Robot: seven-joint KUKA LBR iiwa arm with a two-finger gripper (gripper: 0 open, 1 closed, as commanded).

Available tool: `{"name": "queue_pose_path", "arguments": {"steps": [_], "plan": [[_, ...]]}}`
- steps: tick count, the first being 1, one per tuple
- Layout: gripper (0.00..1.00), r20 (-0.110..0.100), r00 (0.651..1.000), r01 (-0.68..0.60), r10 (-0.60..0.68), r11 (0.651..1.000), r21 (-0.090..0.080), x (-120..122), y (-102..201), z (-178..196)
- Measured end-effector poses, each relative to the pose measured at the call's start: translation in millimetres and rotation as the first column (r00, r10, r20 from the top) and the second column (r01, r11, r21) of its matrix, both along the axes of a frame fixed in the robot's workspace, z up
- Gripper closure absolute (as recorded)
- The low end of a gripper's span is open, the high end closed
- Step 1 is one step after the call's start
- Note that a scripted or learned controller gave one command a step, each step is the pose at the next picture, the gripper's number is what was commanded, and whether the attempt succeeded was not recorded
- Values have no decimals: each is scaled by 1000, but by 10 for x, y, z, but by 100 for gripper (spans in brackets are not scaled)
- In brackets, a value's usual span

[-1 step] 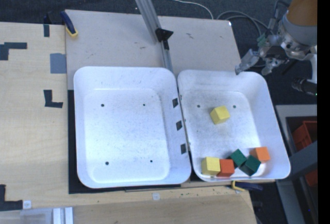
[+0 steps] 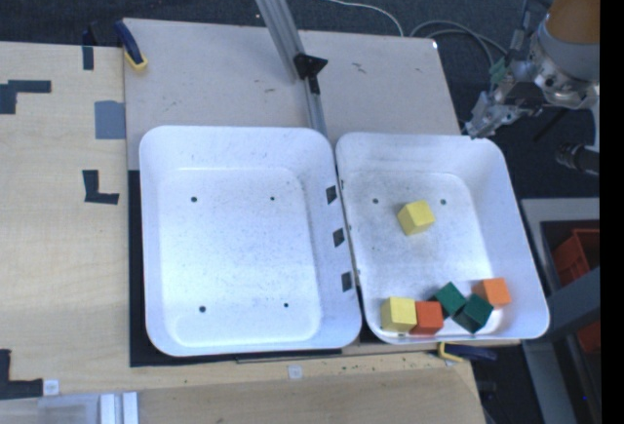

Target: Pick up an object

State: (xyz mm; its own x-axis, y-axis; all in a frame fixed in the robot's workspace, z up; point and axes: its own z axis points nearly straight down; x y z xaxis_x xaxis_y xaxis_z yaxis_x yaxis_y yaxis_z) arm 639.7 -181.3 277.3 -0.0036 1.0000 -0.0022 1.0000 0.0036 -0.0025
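- The tool (image 2: 485,120) hangs just past the right bin's (image 2: 517,217) far corner, touching nothing. I cannot tell its state.
- A yellow cube (image 2: 415,216) sits alone, below and left of the tool, so it looks easiest to grab.
- Other blocks (image 2: 444,307) crowd the near wall, farther from the tool.

Grey KUKA arm with an orange band, seen past the upper right corner of the right bin (image 2: 517,217).

The arm (image 2: 575,13) shows a broad orange band above a pale grey, rounded wrist section. Dark cables loop over the top of the orange part, and thinner wires run down the wrist's side nearest the bin. Below the wrist the body narrows into a darker metal gripper (image 2: 481,127), its slim parts blurred, with a small green-blue spot on its mount. Grey housing edges catch pale highlights.
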Motion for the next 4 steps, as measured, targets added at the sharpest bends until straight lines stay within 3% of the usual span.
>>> {"name": "queue_pose_path", "arguments": {"steps": [1, 2, 3, 4], "plan": [[0, -1, 1000, 0, 0, 1000, -1, -1, -2, -4], [0, -7, 1000, 2, -2, 1000, 3, -2, 349, -1617], [100, 1, 1000, 2, -2, 1000, 2, 18, 341, -1463], [0, 1, 1000, 2, -2, 1000, 2, 18, 341, -1463]]}}
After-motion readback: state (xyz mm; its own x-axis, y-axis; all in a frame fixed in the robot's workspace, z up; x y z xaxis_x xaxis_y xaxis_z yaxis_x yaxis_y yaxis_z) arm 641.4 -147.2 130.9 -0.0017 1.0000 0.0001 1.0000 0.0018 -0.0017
